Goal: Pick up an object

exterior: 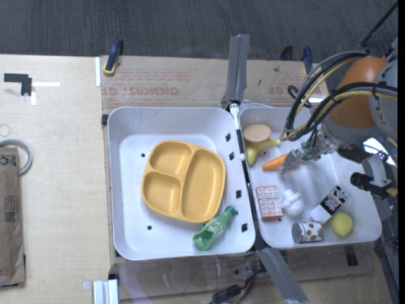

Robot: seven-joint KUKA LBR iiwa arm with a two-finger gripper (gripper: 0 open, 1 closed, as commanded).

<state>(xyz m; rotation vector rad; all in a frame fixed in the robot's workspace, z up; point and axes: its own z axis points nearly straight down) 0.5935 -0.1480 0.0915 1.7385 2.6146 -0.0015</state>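
Orange carrot-shaped piece (273, 164): lies in the right white bin (373, 230), in its far left part, at a slight tilt. Its right end is just beside my hand (296, 159), which hangs low over the same bin. I cannot tell whether the two touch, nor whether my hand is released or clenched.

Other contents, right bin:
- Round tan disc (257, 133), in the far left corner.
- Yellow-green pear-shaped fruit (252, 154), just near of the disc, against the left wall, left of the carrot piece.
- Small red-and-white box (269, 202), in the near left part.
- White crumpled lump (292, 201), just right of the box.
- Printed can (307, 232), on its side by the near wall.
- Yellow lemon (342, 224), right of the can.
- Black-and-white carton (333, 201), just far of the lemon.

Contents, left white bin (117, 189):
- Yellow three-compartment plastic plate (183, 181), in the middle.
- Green plastic bottle (214, 228), on its side, at the plate's near right rim.

Both bins stand side by side on the pale wooden counter (50, 106). A brown paper bag (9, 214) lies at its left edge, well apart from the bins.
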